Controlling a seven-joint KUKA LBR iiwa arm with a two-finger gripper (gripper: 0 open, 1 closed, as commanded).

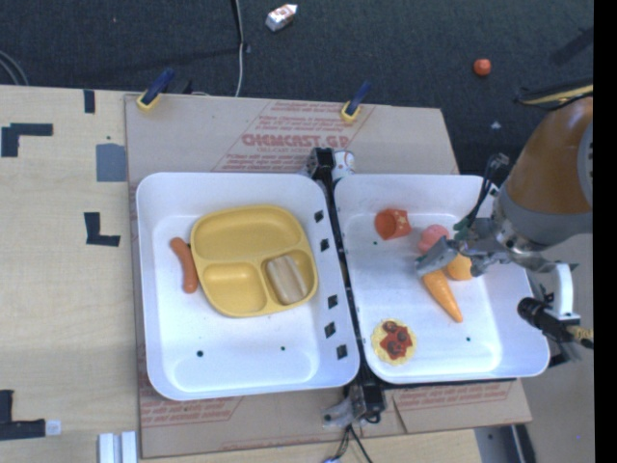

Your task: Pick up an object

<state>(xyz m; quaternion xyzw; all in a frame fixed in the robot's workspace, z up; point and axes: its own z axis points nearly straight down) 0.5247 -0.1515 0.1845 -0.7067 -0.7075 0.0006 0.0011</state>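
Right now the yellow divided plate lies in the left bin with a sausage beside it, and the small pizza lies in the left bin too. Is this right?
Not quite. The camera view shows the small pizza in the right bin, near its front edge. The rest holds: the yellow divided plate lies in the left bin with the sausage beside it.

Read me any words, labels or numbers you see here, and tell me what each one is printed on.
"CHEMCAST GP": red print on the brown cardboard sheet under the two white bins, partly hidden by the bins' rim.
Smaller red lines around that print: too blurred to read.
The small wrapper on the dark floor: any print is too small to read.
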